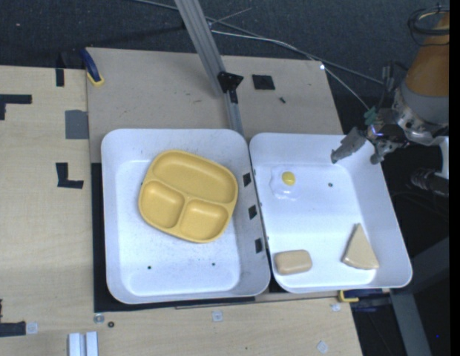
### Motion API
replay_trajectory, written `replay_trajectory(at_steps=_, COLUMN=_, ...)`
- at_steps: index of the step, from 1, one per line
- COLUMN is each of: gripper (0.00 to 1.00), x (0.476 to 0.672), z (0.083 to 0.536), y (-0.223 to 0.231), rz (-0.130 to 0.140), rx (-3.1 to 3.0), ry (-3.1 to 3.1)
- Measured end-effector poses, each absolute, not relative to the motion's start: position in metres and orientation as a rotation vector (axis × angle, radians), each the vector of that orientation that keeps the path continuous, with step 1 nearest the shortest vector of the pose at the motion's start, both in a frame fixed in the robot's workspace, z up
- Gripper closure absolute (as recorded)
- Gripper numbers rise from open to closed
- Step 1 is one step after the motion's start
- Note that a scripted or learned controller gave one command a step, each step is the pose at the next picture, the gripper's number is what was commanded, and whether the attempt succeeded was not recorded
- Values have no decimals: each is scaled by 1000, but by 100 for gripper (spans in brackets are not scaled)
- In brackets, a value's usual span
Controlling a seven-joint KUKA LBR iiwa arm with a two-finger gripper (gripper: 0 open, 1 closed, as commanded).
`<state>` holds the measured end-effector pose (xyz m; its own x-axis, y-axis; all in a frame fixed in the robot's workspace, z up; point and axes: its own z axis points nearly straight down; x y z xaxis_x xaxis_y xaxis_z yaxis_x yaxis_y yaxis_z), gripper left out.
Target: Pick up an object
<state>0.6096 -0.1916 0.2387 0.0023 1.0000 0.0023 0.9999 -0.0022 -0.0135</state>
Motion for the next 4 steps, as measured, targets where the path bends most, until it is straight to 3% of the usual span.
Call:
replay_trajectory(at_steps=1, gripper=0, x=612, z=246, y=-191, rz=2, rx=-2220, ry=-2222)
replay_trajectory(at_steps=4, gripper=0, x=615, z=85, y=-185, rz=2, rx=-2222, ry=-2224)
